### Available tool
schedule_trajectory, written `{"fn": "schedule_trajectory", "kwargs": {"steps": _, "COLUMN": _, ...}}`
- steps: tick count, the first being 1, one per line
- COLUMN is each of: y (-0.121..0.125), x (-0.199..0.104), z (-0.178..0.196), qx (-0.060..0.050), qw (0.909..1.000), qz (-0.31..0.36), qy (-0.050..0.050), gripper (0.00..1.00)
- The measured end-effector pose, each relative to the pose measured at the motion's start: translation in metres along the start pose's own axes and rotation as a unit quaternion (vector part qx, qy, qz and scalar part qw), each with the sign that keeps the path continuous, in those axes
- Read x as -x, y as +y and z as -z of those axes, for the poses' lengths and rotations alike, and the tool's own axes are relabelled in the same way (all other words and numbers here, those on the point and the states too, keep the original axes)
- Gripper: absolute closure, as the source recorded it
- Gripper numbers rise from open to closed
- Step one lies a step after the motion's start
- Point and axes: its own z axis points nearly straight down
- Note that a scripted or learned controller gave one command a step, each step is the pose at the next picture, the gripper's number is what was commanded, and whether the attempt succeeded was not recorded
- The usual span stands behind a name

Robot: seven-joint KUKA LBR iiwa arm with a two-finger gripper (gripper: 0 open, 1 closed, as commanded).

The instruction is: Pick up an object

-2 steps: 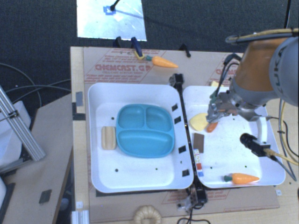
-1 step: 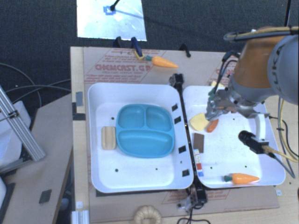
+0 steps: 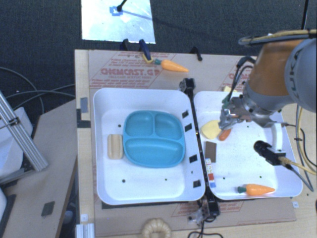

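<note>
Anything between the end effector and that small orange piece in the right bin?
Nothing visible. The end effector sits directly over the small orange piece, with the yellow disc beside it and the brown block below, neither one blocking.

I count two bins, left [image 3: 101,148] and right [image 3: 277,175]. Three carrots: one [image 3: 170,65] beyond the bins, one [image 3: 257,189] in the right bin's near corner, one small [image 3: 225,134] below me. One blue plate [image 3: 153,138].
</note>
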Motion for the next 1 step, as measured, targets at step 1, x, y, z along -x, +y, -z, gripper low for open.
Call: {"fn": "schedule_trajectory", "kwargs": {"steps": 1, "y": -0.0052, "x": 0.0036, "z": 0.0188, "qx": 0.001, "qw": 1.0, "qz": 0.0, "qy": 0.0, "gripper": 1.0}}
